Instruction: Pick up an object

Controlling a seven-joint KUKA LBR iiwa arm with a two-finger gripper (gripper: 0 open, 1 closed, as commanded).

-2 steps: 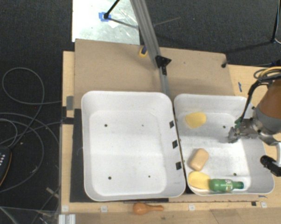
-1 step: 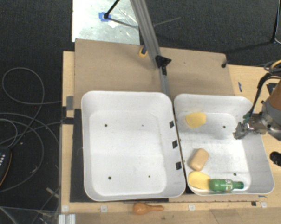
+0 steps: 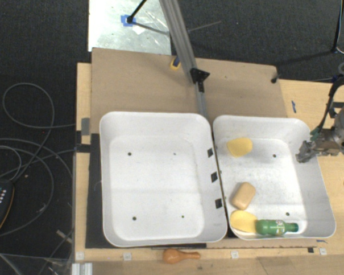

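The right bin (image 3: 317,192) holds a yellow lump (image 3: 239,147) near its back left, a tan block (image 3: 243,195) at mid left, a yellow piece (image 3: 243,221) at the front left, and a green bottle (image 3: 276,227) lying along the front wall. My gripper (image 3: 305,152) hangs over the bin's right rim, well right of the yellow lump, and I see nothing in it.
The left bin (image 3: 111,160) sits beside the right one. An orange pear-shaped object (image 3: 180,255) lies on the bench in front of the bins. A grey pole (image 3: 184,43) slants in from the top. Cables lie on the floor at left.
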